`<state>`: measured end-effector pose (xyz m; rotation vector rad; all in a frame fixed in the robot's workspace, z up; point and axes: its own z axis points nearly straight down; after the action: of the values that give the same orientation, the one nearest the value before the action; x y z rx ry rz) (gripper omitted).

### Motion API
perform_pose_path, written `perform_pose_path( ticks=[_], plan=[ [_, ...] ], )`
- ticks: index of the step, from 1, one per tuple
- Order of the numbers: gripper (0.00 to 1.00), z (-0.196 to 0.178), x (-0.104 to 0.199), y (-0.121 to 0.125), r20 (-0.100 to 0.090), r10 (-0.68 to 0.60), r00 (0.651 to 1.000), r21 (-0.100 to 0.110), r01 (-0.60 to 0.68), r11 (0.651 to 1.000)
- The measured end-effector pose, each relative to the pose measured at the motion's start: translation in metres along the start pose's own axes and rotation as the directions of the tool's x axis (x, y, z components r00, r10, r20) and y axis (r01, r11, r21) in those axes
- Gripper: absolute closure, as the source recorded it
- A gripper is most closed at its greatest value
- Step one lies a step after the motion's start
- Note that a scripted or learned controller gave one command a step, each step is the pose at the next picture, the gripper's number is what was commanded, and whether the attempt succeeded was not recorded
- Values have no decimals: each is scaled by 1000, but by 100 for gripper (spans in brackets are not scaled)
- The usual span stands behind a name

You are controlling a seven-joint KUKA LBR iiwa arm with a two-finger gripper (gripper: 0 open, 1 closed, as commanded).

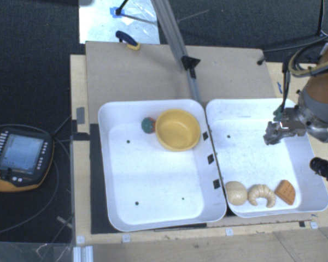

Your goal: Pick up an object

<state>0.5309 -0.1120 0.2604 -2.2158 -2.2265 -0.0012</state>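
A grey robot arm with an orange band [321, 94] reached in from the right over a tabletop [153, 70] of tan board that carried two shallow white plastic bins side by side. Its dark metal gripper [274, 132] hung above the upper right part of the right-hand bin [246, 162], over bare white floor, with nothing visible between its fingers; whether those fingers were spread or pressed together could not be told from the overhead camera.

Three small objects lay in a row along the near edge of the right-hand bin, well apart from the gripper: a round beige bread roll [235, 192], a pale curved croissant-shaped piece [262, 195] just beside it, and an orange wedge-shaped piece [286, 191] toward the bin's right corner.

In the left-hand bin [153, 201], a yellow plastic bowl [177, 129] sat upright near the far edge, close to the divide between the bins, with a small dark green and red ball [148, 125] touching its left side.

A yellow-and-grey handheld control pendant [19, 157] rested on the dark floor at the left.
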Motion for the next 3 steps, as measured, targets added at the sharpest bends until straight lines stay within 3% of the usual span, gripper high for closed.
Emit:
perform_pose_path(
  ticks=[1,3],
  plan=[
    [100,1,50,6,0,0,1000,-1,0,1000],
    [100,3,154,-7,0,0,1000,0,0,1000]
  ],
)
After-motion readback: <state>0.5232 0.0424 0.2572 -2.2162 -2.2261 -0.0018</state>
